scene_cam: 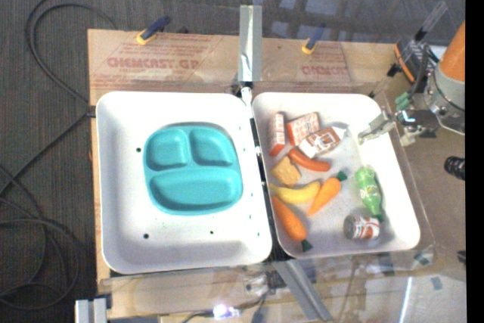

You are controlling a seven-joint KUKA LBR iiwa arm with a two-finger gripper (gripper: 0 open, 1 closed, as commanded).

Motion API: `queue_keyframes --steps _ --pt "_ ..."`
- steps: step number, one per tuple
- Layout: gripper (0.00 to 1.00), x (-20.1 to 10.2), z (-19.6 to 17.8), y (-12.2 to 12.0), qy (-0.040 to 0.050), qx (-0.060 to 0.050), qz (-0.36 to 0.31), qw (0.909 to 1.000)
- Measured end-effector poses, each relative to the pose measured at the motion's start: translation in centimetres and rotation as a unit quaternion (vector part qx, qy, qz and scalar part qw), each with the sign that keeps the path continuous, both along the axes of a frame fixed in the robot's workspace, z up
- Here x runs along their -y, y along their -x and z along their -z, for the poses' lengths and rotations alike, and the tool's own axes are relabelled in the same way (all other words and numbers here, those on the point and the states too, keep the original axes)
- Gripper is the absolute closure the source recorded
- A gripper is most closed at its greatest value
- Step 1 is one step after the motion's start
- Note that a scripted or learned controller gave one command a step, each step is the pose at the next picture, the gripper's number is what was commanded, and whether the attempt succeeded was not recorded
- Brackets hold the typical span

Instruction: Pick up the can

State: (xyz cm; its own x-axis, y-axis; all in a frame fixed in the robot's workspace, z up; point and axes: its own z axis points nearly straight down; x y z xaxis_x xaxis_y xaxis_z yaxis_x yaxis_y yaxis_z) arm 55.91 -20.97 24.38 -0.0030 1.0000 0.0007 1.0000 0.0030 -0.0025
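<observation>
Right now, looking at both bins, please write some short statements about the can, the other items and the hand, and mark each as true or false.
1. The can lies in the right bin, near its front right corner. True.
2. The hand holds the can between its fingers. False: the hand is at the bin's upper right edge, well apart from the can.
3. The teal divided tray sits in the left bin. True.
4. The banana lies in the left bin. False: it lies in the right bin, between two carrots.
5. A green item lies just behind the can. True.
</observation>
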Motion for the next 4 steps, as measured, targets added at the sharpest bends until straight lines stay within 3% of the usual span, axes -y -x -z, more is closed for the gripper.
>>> queue_keyframes --steps 1,2,3,4 --pt "0.0 0.6 8.1 -1.4 0.0002 0.0 -0.121 0.9927" --pt "0.0 -1.3 14.8 -5.5 0.0021 0.001 -0.139 0.9903" --pt "0.0 0.5 9.1 -5.8 0.0012 0.001 -0.06 0.9982" --pt "0.0 -4.0 12.7 -9.8 0.0058 0.018 -0.057 0.9982"
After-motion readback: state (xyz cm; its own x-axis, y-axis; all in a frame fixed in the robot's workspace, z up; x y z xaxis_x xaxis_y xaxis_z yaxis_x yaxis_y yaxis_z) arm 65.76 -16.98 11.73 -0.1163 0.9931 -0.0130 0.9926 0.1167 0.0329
